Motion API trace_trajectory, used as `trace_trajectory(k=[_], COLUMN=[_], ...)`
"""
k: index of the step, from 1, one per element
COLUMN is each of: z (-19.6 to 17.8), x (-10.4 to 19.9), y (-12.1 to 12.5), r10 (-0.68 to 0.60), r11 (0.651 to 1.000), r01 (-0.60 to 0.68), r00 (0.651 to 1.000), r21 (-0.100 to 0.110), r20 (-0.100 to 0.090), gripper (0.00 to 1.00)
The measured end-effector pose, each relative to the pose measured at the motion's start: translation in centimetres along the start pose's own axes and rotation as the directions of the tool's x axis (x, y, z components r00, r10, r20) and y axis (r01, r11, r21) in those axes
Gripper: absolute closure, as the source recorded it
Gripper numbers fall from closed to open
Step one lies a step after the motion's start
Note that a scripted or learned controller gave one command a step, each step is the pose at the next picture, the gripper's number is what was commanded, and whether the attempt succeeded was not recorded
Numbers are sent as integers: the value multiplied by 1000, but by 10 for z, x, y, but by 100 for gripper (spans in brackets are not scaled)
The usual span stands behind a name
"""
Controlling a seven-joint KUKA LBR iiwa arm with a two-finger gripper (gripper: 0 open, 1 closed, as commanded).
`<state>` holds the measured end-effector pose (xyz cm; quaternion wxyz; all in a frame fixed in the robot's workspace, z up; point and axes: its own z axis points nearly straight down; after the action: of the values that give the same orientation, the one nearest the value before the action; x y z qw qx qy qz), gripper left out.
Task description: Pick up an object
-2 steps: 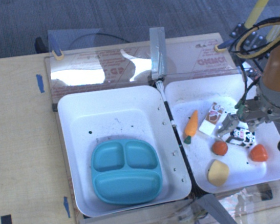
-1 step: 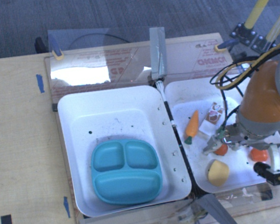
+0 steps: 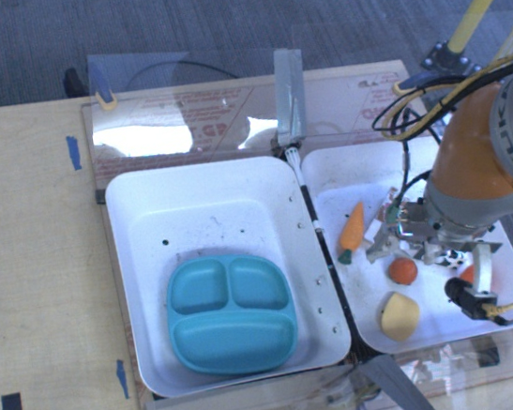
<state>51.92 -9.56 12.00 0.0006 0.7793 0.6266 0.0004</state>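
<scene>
1. Lying nearest the camera in the right bin [image 3: 347,177], a pale yellow rounded fruit [image 3: 400,315] looked smooth and light; I judged it firm, best taken across its widest part
2. A little farther, a small red-orange ball-like fruit [image 3: 402,272] sat just beside the gripper [image 3: 386,236]; it seemed slippery and likely to roll, so a hold across its middle was needed
3. The gripper hung low between this fruit and a toy carrot [image 3: 353,227]; whether its fingers were spread or pressed together I could not tell
4. The carrot, thin and stiff, lay slanted; its thick middle seemed the safest hold
5. In the left bin [image 3: 134,207] rested a blue divided plate [image 3: 231,315]
</scene>
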Motion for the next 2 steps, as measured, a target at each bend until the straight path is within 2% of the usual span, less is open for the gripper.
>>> trace_trajectory(k=[1, 2], z=[33, 22], x=[-3, -3], y=[-26, -25], r10=[-36, -34], r11=[999, 999], r01=[36, 33], r00=[999, 999], r21=[-4, -9], r20=[-2, -1], gripper=[0, 100])
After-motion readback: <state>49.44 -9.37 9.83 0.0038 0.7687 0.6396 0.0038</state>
